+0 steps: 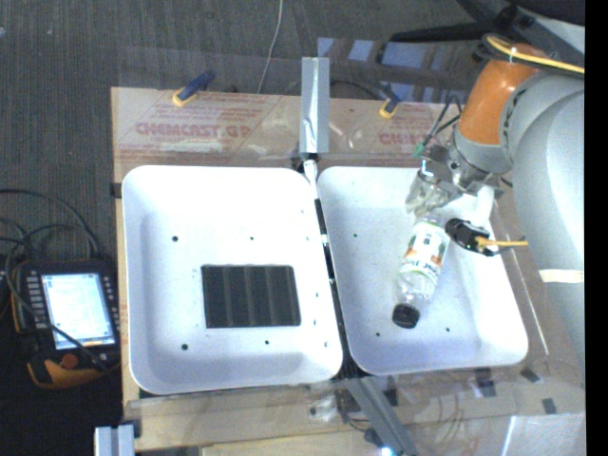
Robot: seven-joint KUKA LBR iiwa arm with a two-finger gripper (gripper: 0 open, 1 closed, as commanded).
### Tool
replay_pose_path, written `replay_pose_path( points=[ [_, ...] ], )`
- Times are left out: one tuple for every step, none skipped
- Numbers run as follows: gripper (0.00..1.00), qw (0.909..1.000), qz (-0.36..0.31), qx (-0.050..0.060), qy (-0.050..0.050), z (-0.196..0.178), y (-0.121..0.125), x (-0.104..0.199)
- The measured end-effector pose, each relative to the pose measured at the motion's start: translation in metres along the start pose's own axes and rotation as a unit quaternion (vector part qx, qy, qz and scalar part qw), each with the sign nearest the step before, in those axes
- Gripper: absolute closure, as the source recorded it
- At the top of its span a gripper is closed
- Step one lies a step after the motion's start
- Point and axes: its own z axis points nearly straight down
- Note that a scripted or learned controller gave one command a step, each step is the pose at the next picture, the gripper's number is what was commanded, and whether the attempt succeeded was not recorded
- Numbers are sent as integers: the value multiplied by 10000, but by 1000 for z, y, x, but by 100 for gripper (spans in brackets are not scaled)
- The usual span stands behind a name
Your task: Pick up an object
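Gripper (429, 190), grasp state I cannot tell, hovers at the bottle's (422, 266) twelve o'clock end in the approach step; next, descend onto it.

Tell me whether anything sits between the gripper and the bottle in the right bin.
Nothing visible does. The gripper is right at the base end of the clear plastic bottle, which lies alone on the right bin floor, cap toward the near edge.

Bottle (423, 266) amid open right-bin (366, 331) floor

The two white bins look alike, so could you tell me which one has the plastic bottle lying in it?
The right bin, nearest the arm: the bottle lies there on its side. The left bin has a dark rectangular panel.
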Motion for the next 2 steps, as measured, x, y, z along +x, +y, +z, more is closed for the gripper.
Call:
replay_pose_path(
  points=[
    [100,9997,-227,5,-14,-53,-23,1],
    [0,9997,-227,6,-14,-53,-23,1]
  ],
)
